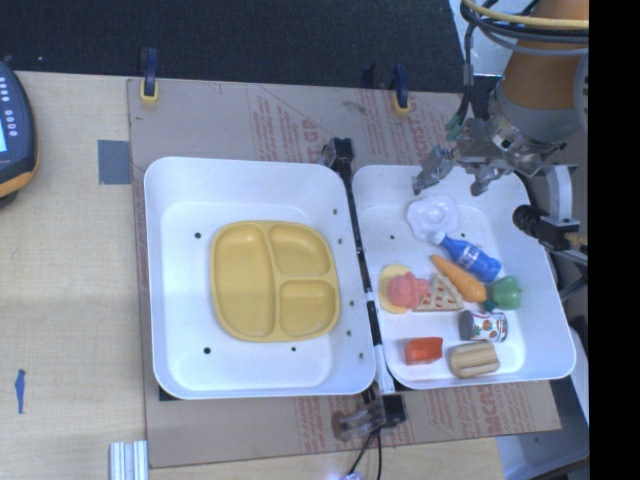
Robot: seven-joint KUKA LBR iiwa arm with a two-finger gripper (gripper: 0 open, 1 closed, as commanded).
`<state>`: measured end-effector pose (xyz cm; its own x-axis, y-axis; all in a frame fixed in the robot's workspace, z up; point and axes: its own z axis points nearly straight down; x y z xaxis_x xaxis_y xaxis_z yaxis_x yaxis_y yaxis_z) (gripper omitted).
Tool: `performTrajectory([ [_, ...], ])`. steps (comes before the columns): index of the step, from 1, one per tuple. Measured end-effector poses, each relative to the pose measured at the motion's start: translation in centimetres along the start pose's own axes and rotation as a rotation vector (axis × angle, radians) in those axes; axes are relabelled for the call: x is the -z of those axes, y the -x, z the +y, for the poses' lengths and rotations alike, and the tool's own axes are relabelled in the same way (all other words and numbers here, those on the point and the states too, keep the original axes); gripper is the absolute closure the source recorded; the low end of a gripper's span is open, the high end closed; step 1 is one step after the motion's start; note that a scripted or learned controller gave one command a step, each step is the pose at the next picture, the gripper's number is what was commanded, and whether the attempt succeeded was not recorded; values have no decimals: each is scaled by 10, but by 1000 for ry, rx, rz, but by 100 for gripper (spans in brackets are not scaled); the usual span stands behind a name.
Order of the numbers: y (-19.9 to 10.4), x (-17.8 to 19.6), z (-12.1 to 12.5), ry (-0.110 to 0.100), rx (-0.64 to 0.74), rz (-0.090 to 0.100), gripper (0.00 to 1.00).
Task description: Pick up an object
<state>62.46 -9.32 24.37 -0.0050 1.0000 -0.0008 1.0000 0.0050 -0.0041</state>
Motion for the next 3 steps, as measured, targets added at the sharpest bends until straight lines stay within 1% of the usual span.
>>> performTrajectory([
  [1,54,-98,-7,-6,-4,-1,0],
  [2,85,-156,-46,-7,-4,1,0],
  [3,84,-140,-42,2,-1,-1,100],
])
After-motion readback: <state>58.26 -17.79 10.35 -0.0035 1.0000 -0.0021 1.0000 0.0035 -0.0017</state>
